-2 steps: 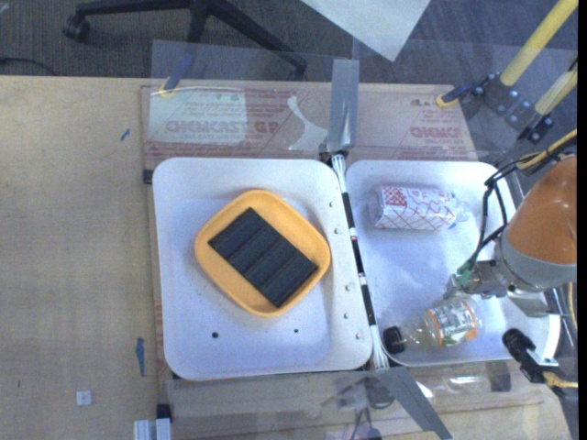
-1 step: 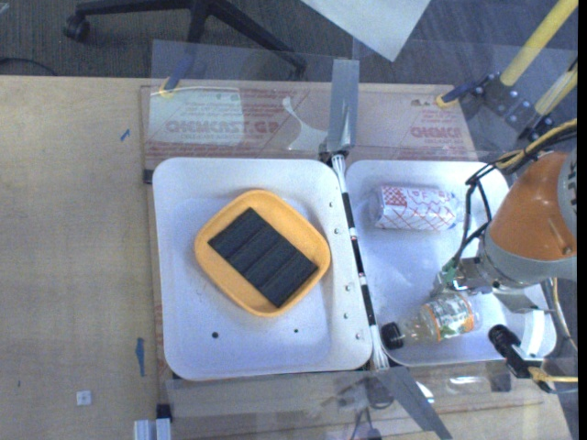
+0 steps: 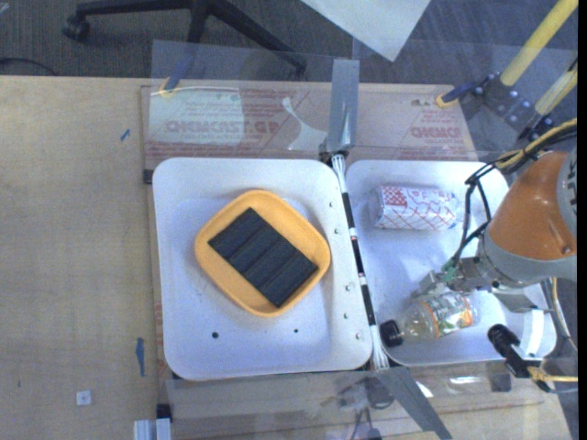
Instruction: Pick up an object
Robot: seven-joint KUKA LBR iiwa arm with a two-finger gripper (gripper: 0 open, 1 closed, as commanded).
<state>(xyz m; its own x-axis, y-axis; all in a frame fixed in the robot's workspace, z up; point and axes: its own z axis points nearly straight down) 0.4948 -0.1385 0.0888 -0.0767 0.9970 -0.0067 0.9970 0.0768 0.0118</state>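
A clear plastic bottle point(image 3: 438, 320) with a black cap lies on its side near the front wall of the right bin point(image 3: 404, 264). My gripper point(image 3: 447, 285) reaches in from the right and hangs directly over the bottle's far end, close to it or touching it. The arm's orange band sits above the wrist at the right. A white packet with a red pattern point(image 3: 417, 207) lies at the back of the same bin. In the left bin point(image 3: 183, 337) rests a yellow square dish with a black ribbed insert point(image 3: 262, 251).
A grey divider strip and the two bin rims point(image 3: 353, 255) run between the bins. Brown cardboard point(image 3: 220, 122) lies behind them. An office chair base point(image 3: 211, 16) stands on the floor beyond the bench.
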